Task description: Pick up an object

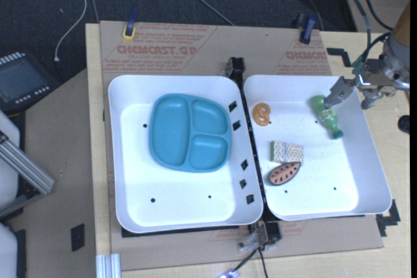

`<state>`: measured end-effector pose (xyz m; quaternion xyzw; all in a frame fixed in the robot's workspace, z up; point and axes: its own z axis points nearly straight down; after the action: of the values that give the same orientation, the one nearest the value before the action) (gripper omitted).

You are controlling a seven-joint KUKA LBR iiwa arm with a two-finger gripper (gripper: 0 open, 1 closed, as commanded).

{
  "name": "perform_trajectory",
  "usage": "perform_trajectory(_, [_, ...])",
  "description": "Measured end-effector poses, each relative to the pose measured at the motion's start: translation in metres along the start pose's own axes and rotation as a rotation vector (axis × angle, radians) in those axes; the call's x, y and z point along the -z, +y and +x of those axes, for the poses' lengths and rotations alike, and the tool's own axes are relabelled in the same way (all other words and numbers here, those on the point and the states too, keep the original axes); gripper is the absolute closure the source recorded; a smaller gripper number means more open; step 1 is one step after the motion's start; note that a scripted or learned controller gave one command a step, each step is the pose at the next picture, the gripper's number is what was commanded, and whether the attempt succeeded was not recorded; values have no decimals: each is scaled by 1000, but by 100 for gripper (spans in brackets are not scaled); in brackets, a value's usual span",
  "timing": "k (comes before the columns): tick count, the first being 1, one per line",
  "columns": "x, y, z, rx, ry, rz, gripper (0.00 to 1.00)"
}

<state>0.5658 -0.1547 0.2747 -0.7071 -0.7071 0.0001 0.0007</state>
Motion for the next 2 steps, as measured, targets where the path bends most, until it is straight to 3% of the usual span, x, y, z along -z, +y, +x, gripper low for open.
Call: perform_trajectory(2, [-90, -9, 7, 1, 2, 6, 0])
